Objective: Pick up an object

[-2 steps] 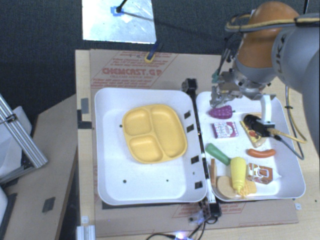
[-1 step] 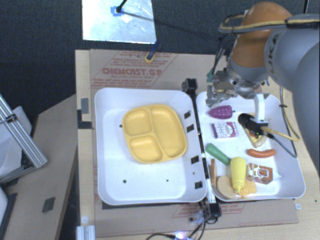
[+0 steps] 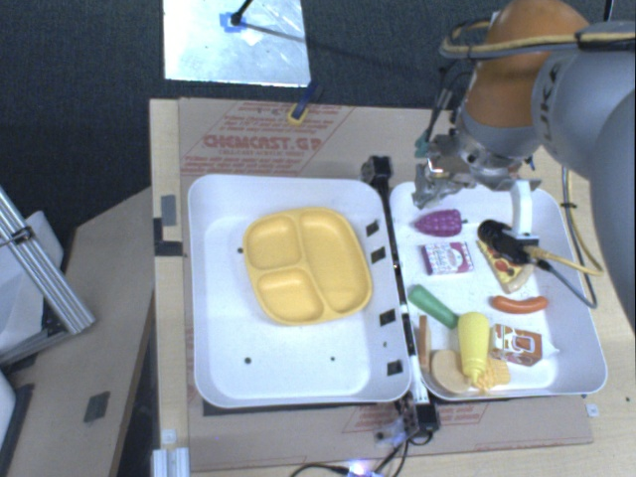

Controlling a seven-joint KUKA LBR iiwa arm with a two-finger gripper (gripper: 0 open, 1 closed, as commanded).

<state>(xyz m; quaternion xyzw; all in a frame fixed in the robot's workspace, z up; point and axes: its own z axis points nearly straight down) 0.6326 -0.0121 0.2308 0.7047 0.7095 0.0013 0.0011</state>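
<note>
Gripper [image 3: 429,195] opening: cannot tell from this angle, since the wrist body hides the tips. Nothing visible is clamped in it, and nothing appears to be touching it.

Landmark for this entry is the pink packet [image 3: 445,258], lying flat in the right bin [image 3: 594,361].

- The purple toy [image 3: 440,223], an eggplant-like piece, lies just beyond the pink packet on its far side, near it but apart.
- The gripper hangs beyond the pink packet again, past the purple toy and slightly to view-left of it, over the bin's far corner by the divider.
- From the gripper, the purple toy therefore lies toward the camera and a little to view-right. It is the closest piece, so I judge it the likely target.
- The toy's long axis runs roughly across the view, with the narrower end pointing view-right.

Judgement: a grasp would need to close across the short width, meaning the closing line should run near to far. Only a short shift toward the pink packet is needed before descending. Whether the gripper is at toy height or above it is unclear.

Other pieces:
- A pizza slice [image 3: 507,266] lies view-right of the pink packet.
- A green piece [image 3: 432,304] lies on its near side.
- A yellow bottle [image 3: 474,341] lies nearer the camera than the green piece.

All are well clear of the gripper.
</note>
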